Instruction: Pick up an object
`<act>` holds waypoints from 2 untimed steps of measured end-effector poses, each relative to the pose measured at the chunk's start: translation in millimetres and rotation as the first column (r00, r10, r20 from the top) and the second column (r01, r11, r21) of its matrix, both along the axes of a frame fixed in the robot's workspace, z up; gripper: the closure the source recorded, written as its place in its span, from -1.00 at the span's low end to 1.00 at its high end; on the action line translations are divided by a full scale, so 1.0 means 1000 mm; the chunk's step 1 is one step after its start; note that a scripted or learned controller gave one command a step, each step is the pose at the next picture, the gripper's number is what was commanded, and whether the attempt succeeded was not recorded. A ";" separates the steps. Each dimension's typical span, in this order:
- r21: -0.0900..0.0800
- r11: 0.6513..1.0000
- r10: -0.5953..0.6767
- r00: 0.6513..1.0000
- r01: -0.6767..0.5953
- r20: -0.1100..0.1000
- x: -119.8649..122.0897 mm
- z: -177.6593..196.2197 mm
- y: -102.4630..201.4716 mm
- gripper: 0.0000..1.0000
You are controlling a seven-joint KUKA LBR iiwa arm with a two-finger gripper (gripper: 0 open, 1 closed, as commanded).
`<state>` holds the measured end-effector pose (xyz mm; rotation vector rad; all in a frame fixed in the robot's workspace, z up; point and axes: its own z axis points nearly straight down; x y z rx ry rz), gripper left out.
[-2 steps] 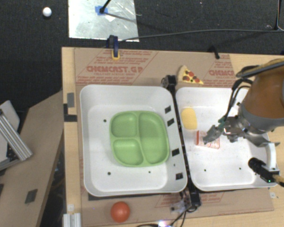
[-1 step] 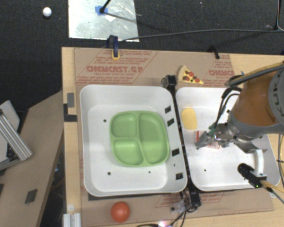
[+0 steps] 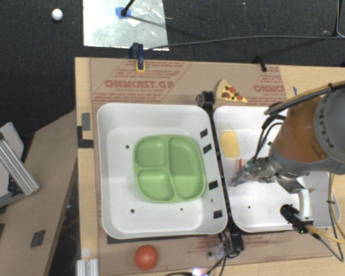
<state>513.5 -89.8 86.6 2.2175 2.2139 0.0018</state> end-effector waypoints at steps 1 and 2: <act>0.001 1.000 0.001 1.000 -0.001 0.004 0.002 0.012 0.000 1.00; 0.004 1.000 0.006 1.000 -0.006 0.001 0.007 0.075 0.000 1.00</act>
